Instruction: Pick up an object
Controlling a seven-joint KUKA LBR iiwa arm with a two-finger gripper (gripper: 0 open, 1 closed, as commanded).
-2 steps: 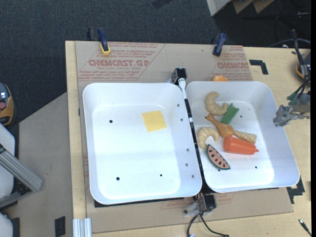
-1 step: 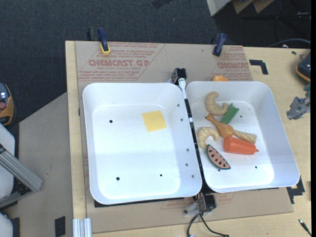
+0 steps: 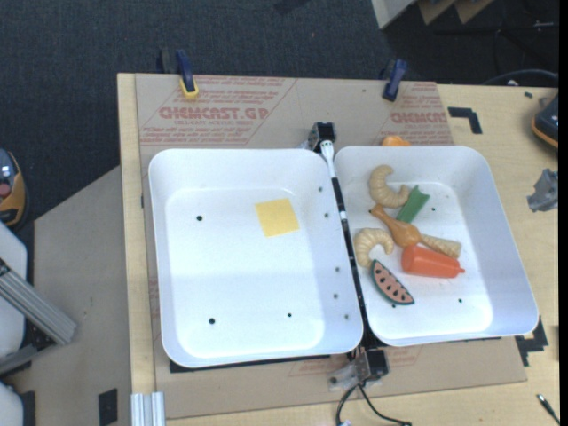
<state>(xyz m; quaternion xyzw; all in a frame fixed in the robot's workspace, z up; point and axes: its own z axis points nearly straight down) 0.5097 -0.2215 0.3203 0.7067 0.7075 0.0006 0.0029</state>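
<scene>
Flat yellow square (image 3: 278, 217), smooth white bin (image 3: 232, 284).

A flat yellow square, like a cheese slice (image 3: 277, 217), lies alone in the left bin (image 3: 169, 264), toward 1 o'clock of the bin's middle. The other pieces cluster in the right bin (image 3: 497, 264). A pale curled shrimp (image 3: 382, 183) lies at 12 o'clock of the cluster, a green block (image 3: 412, 203) tilted just beside it at 3 o'clock. A tan drumstick (image 3: 397, 228) slants across the middle. A second pale shrimp (image 3: 369, 244) curls at 9 o'clock. An orange-red carrot (image 3: 430, 263) lies at 4 o'clock, and a watermelon slice (image 3: 390, 284) lies at 6 o'clock.
</scene>
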